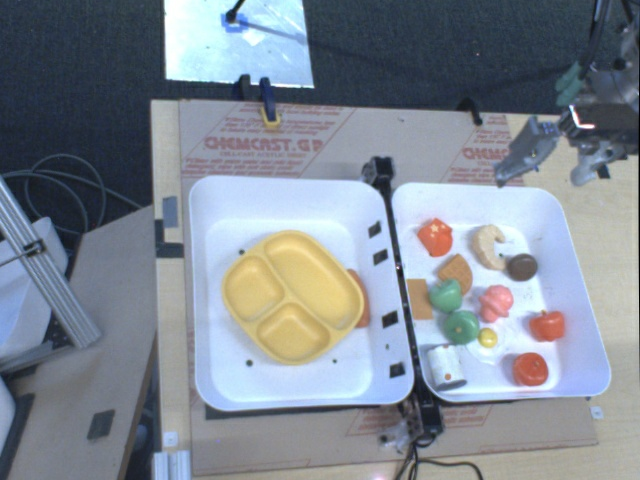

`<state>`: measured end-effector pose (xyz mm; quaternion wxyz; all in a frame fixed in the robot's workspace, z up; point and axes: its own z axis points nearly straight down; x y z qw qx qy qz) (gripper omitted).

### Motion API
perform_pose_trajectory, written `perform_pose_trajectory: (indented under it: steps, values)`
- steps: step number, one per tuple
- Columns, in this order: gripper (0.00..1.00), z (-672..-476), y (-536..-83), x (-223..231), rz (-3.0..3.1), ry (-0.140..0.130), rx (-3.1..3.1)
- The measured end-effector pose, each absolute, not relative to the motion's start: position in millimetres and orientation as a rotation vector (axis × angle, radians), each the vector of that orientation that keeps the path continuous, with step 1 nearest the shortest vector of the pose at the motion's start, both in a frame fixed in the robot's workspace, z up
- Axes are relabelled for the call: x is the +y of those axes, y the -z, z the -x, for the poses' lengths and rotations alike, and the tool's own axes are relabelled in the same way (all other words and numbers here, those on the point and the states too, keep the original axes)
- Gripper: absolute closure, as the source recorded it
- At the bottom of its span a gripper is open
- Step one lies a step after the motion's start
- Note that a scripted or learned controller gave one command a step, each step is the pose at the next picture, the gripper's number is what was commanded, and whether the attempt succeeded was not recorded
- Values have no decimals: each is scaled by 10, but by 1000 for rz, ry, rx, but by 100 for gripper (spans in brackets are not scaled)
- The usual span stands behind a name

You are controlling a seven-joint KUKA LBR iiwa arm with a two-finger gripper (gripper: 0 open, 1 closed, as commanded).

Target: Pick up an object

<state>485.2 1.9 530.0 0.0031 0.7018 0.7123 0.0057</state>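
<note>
1. Nearest you, along the front of the right bin (578, 268), sit a white cup (446, 364) on its side, a red tomato (530, 369) and a small yellow ball (487, 338).
2. Just behind them lie two green pieces (452, 310), a pink piece (496, 302) and a red pepper (547, 324).
3. Farther back are a tan wedge (455, 270), a brown ball (521, 266), a beige curved piece (489, 245) and a red strawberry (435, 236).
4. In the left bin (215, 218) you have a yellow divided tray (291, 295), with an orange piece (361, 298) touching its right edge.
5. Farthest, the gripper (560, 158) hangs above the right bin's back right corner, fingers spread apart, holding nothing, well apart from every object.
</note>
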Motion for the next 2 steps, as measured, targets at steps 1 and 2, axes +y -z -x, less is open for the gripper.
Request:
perform_pose_trajectory:
  steps: [1,2]
  values:
    - [0,-4867,-5250,-40,-2216,-5,2223]
    - [0,-4867,-5250,-40,-2216,-5,2223]
